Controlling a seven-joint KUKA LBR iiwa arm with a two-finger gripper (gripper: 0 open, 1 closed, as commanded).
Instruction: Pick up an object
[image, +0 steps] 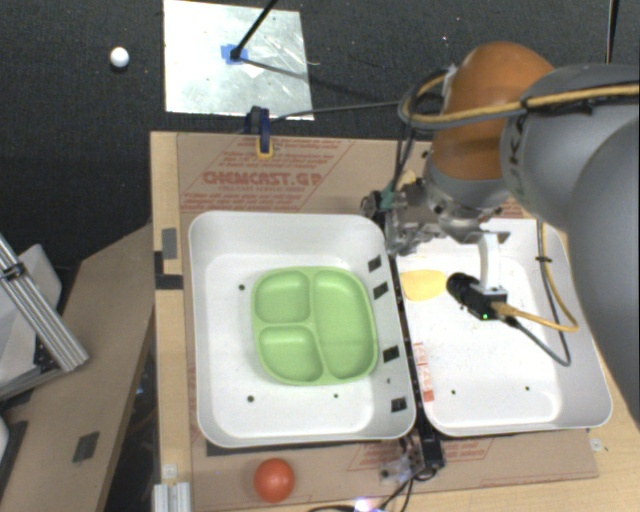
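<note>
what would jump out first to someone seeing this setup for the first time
The big grey arm with its orange band fills the upper right, reaching down over the right bin. Next comes the light green divided tray, lying flat in the middle of the left bin. A yellow object lies at the right bin's upper left, below the wrist, and a small orange ball sits on the bench in front of the left bin.

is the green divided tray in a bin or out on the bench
In a bin. The green divided tray lies flat, right side up, inside the left white bin, whose rim surrounds it; its three compartments face up.
</note>
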